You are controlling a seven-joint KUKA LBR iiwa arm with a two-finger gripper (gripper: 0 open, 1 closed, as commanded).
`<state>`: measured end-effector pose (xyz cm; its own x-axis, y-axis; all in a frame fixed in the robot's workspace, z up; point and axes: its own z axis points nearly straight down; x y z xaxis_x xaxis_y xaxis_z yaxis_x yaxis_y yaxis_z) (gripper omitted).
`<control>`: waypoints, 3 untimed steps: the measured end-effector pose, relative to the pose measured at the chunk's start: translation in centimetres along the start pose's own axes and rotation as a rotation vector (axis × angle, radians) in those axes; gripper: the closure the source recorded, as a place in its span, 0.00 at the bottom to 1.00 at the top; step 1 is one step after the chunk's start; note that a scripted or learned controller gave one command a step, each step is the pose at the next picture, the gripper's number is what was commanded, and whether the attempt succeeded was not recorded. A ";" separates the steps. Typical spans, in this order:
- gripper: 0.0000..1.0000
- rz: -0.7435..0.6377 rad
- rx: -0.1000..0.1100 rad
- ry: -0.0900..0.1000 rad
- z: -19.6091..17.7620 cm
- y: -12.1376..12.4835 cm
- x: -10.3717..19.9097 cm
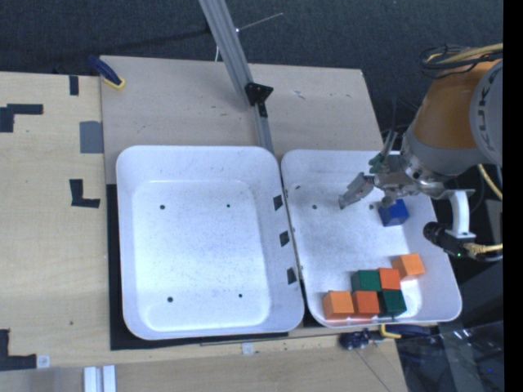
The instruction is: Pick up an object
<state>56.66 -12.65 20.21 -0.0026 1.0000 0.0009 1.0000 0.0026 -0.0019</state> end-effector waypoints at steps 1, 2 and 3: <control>0.00 0.000 0.000 0.000 0.0 0.0 0.0; 0.00 0.001 0.004 -0.001 4.4 -0.1 0.2; 0.00 0.001 0.006 -0.001 10.8 0.0 0.1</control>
<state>56.64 -12.53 9.42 -0.0016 1.0000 0.0002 1.0000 0.0016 -0.0084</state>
